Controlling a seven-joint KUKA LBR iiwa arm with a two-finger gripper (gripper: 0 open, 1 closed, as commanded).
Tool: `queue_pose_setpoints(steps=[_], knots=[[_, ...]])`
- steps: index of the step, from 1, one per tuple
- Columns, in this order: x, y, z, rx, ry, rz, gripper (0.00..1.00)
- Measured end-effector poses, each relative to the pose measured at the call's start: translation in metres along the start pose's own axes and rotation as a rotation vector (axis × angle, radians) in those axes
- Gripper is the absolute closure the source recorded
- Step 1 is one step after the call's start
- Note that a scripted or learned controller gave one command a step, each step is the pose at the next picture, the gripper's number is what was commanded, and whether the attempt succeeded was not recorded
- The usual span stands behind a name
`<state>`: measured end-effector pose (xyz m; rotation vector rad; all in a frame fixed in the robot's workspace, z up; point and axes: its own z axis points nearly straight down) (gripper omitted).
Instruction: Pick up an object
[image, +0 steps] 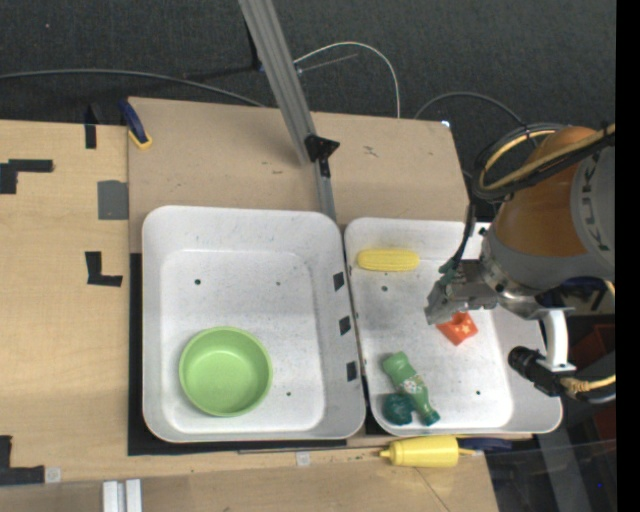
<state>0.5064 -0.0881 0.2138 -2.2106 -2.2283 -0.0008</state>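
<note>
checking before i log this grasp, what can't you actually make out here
- Pincer, camera view: the wrist above covers its tips, so its state is unclear.
- Orange-red object: the pincer overlaps its top; contact and shape are unclear.
- Green bottle: too small to read its label.
- Yellow object at the right bin's front rim: too blurred to identify.

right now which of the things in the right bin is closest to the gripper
The small orange-red block, lying right at the gripper. The yellow corn cob sits farther off toward the bin's top edge, and the green bottle lies near the bottom edge.
</note>
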Motion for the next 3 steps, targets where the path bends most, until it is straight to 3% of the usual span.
queue_pose_setpoints(steps=[1, 3], knots=[[0.051, 0.003, 0.009, 0.002, -0.001, 0.002, 1.0], [0.152, 0.01, -0.017, 0.0, -0.001, 0.0, 1.0]])
